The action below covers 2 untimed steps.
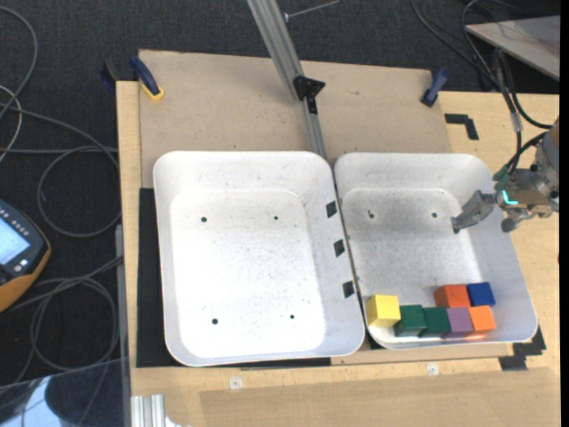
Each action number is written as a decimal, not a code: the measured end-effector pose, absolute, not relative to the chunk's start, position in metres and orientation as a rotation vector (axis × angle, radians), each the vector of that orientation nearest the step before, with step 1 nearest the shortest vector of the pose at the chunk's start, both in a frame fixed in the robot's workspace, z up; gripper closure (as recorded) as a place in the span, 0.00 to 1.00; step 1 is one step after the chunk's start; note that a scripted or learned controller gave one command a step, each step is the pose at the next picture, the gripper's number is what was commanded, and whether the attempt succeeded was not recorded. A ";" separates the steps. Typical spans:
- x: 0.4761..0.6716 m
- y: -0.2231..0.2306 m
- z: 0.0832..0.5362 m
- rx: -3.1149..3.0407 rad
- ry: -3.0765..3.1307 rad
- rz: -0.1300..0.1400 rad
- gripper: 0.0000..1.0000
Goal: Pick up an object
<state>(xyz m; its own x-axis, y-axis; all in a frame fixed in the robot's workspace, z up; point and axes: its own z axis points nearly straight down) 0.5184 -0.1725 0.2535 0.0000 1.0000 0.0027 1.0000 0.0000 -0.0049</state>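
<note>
Several small blocks cluster along the near edge of the right bin [404, 243]: a yellow block [384, 309], two green blocks [412, 319], a purple block [460, 321], two orange blocks [481, 318] and a blue block [480, 293]. My gripper [484, 224] hangs over the bin's right side, well above and behind the blocks. It is open, with one dark finger [469, 212] spread to the left and nothing between the fingers.
The left bin [238, 254] lies beside the right one, with black clips [338, 247] along the shared rim. A slanted metal pole [283, 47] rises from behind the bins. Blue clamps [147, 78] hold the board's far corners. Cables lie on the floor at left.
</note>
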 end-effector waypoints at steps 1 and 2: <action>0.519 -0.172 0.255 -2.219 -2.220 0.000 0.00; 0.513 -0.167 0.210 -2.217 -2.218 0.003 0.00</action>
